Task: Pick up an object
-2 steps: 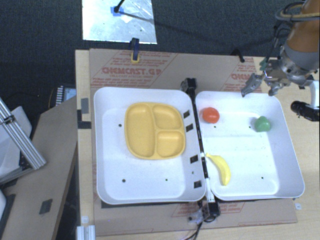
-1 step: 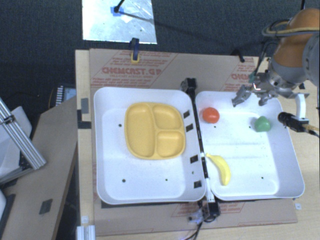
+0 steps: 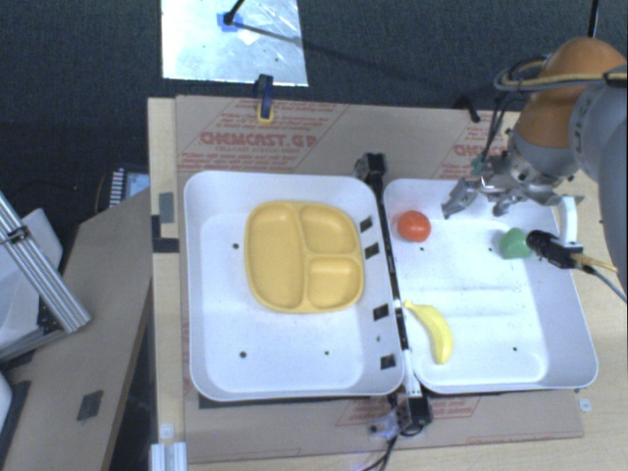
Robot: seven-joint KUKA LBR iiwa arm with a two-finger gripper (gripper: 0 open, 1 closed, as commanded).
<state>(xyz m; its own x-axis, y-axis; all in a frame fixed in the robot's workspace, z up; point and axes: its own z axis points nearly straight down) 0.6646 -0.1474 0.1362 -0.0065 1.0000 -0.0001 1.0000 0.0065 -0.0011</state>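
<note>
both bins (image 3: 226, 361) look like smooth white plastic, faintly glossy. the yellow tray (image 3: 299, 256) is matt plastic (so is the banana (image 3: 434, 330), by its look). the bench board (image 3: 412, 135) is rough brown cardboard; a crinkled foil sheet (image 3: 235, 32) shines.

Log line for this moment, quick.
gripper: open, above right bin far edge, holding nothing | right bin: tomato, green object, banana | left bin: yellow tray

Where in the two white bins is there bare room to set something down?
Left bin: bare strips around the yellow divided plate, widest along the front. Right bin: open floor in the middle, between the banana and the green object. Its back is crowded: the tomato, green object and gripper.
</note>
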